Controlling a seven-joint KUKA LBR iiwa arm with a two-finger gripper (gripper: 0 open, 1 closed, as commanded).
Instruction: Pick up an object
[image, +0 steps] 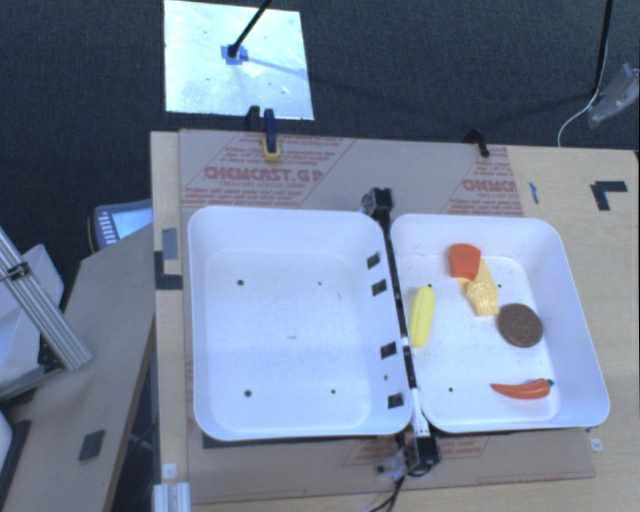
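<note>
The right bin (575, 330) holds several small objects. A yellow corn-like piece (422, 315) lies by its left wall. An orange block (463, 260) sits near the back, touching a pale yellow piece (483, 291). A brown round disc (520, 325) rests to the right of that. A red chili pepper (521, 389) lies near the front.
The left bin (215, 250) sits beside the right one, joined along a black clipped seam (392, 320). Both rest on a cardboard sheet (330, 170) over the wooden bench. A yellow clamp (270, 135) stands at the back, and an aluminium bar (40, 310) leans at left.
</note>
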